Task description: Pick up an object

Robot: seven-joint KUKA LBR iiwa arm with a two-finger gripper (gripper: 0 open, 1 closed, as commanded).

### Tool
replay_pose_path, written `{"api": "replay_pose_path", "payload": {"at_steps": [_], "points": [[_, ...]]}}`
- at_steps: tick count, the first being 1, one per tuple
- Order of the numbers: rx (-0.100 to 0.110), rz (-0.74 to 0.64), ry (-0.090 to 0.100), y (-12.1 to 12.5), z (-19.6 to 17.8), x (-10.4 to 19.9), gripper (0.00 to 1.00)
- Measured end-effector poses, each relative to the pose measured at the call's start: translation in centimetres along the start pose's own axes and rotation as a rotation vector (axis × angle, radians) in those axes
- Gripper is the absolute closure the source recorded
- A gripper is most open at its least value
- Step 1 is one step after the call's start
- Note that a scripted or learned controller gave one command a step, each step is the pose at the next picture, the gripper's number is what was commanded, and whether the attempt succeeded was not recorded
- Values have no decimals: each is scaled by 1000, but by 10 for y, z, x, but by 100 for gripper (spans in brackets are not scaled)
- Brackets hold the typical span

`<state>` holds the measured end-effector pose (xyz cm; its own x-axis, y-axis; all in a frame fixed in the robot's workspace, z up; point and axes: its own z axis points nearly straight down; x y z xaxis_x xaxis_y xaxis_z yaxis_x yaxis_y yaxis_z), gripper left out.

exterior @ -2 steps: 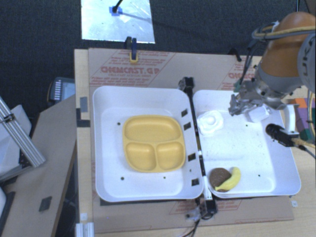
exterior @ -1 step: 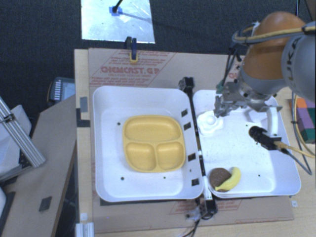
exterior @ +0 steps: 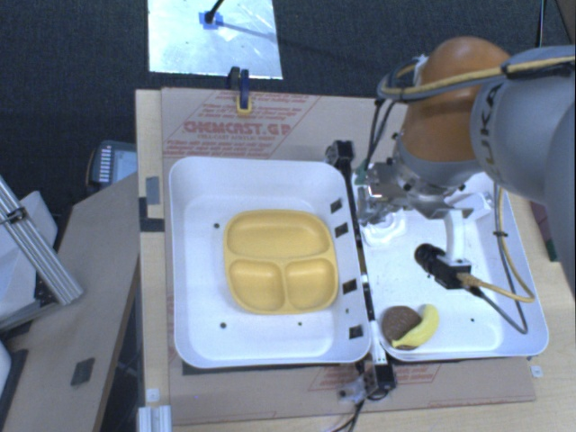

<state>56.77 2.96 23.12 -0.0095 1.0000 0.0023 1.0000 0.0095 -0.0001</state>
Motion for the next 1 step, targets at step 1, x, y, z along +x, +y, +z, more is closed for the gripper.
{"api": "replay_pose_path", "payload": {"at_steps": [1], "points": [[0,0,0,-18,10,55,100]]}}
